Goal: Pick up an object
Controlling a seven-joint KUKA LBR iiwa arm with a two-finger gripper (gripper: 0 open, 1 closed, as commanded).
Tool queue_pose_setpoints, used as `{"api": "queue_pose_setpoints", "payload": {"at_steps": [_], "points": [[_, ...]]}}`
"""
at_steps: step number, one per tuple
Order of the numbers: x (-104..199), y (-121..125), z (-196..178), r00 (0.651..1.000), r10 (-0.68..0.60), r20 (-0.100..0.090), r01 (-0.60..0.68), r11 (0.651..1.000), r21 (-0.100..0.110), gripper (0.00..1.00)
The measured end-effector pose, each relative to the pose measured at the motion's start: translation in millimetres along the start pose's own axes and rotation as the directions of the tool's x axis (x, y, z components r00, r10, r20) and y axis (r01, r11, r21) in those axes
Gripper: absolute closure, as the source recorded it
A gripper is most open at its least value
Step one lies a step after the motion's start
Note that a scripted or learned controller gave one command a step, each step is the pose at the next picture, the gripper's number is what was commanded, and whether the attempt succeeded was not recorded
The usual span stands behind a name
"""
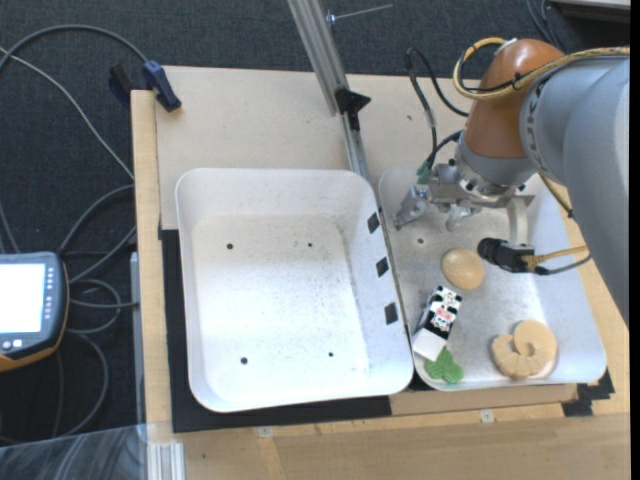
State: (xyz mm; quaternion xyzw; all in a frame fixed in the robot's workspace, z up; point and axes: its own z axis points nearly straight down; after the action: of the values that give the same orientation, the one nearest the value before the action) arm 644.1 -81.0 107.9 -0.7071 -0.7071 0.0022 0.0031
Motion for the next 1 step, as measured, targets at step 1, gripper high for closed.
{"api": "queue_pose_setpoints", "payload": {"at_steps": [1], "points": [[0.5, 2.4, -14.9, 1.000, -0.001, 0.000, 0.001, 1.000, -0.008, 1.00]]}}
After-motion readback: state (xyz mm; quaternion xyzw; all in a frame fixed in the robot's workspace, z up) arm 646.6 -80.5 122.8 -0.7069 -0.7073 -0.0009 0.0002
